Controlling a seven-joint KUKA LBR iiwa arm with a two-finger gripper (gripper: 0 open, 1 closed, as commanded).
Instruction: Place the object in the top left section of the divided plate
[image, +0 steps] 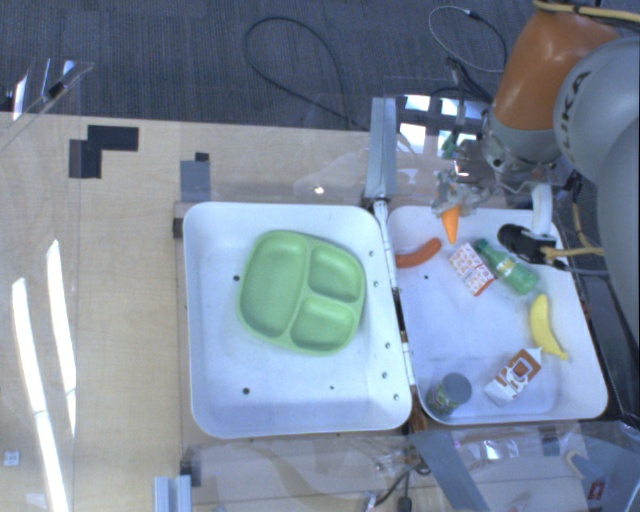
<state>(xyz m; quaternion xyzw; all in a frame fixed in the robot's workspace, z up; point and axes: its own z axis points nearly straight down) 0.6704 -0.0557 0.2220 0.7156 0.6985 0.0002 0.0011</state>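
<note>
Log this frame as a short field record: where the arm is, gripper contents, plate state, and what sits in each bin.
arm: reaching in from the right, over the far edge of the right bin
gripper: an orange carrot hangs point-down at its tip; actual grasp unclear
left bin: green divided plate
plate sections: nothing in any of them
right bin contents: sausage, green bottle, banana, small carton, grey can, red-and-white packet
task status: not yet done
</note>
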